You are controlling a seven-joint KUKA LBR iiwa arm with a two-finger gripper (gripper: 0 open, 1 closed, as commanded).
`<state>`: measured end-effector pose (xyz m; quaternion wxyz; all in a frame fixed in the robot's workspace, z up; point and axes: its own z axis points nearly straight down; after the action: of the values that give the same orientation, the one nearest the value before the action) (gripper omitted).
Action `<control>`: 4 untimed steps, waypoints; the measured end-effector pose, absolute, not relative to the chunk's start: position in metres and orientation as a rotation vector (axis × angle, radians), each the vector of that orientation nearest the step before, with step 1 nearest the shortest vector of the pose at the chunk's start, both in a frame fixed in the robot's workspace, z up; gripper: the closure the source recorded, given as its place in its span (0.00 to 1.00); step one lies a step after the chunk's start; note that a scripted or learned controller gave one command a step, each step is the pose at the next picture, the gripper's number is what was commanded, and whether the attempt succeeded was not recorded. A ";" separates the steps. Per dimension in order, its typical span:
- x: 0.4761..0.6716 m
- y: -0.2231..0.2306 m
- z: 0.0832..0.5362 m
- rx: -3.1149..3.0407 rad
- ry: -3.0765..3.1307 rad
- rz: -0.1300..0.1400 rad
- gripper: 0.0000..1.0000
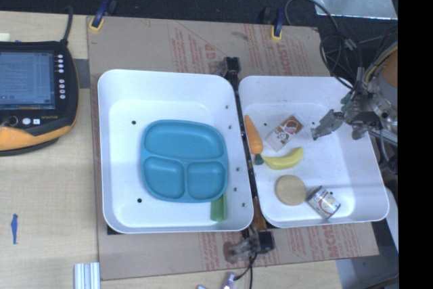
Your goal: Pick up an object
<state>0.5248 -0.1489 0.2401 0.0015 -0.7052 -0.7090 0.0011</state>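
In the right bin (362, 166) lie an orange carrot (253, 135), a yellow banana (284, 159), a small white and brown packet (285, 131), a round tan disc (291, 190) and a silver can (324, 202). My gripper (336, 132) hangs over the upper right part of this bin, to the right of the packet and apart from every object. Its two dark fingers are spread open with nothing between them.
The left bin (118, 166) holds a blue divided plate (183, 160) and a green block (218, 208) by its lower right corner. A tablet-like pendant (30, 95) rests on the bench at far left. Cables (338, 44) trail behind the right bin.
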 end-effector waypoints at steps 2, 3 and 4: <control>0.619 -0.110 0.092 -2.215 -2.226 0.002 0.00; 0.654 -0.094 0.092 -2.215 -2.224 0.001 0.00; 0.624 -0.108 0.092 -2.215 -2.224 0.006 0.00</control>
<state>0.6236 -0.1081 0.0917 0.0012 -0.7056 -0.7086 0.0019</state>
